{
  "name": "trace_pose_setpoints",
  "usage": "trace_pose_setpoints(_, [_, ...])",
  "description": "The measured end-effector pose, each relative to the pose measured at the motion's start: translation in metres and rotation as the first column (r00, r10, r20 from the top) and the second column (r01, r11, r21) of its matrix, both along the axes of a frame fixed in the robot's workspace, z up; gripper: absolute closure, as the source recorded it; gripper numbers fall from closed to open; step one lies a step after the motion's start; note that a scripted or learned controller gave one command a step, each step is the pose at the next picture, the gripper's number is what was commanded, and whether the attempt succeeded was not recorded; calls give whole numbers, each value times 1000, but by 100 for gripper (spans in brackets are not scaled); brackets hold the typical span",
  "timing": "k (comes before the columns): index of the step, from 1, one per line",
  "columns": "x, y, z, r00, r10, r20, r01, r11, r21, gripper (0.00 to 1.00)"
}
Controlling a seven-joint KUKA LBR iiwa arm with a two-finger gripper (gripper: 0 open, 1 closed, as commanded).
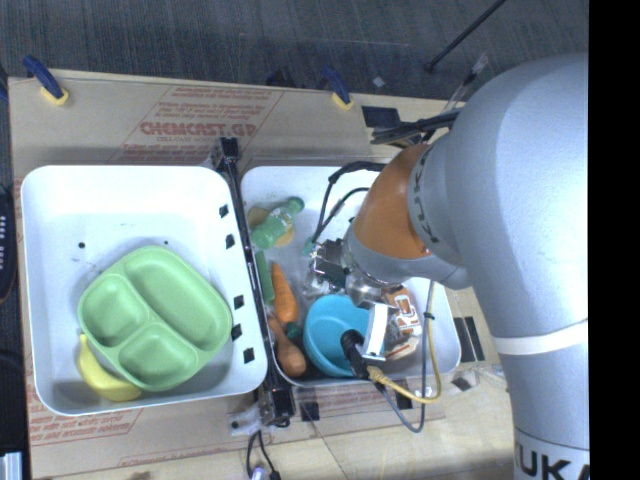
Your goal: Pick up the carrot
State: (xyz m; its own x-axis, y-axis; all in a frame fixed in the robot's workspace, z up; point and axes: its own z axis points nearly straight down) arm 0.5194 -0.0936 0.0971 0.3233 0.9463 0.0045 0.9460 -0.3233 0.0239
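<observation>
Here, your gripper [322,264] hangs just right of the carrot [285,296]; I cannot tell its state. Approach along the carrot, clear of the blue cup [333,334].

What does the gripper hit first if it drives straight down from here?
Likely the blue cup: the gripper hangs over its upper rim, with the carrot just to its left. Depth is hard to judge from this slanted view.

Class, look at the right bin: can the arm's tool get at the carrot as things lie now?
Probably yes. The carrot lies uncovered near the bin's left wall, with the tool just beside it; the blue cup and a bottle crowd it.
</observation>
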Motion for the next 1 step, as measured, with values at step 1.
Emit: trace_pose_setpoints(1, [-41,75,97,994,-111,-25,111,994,9,100])
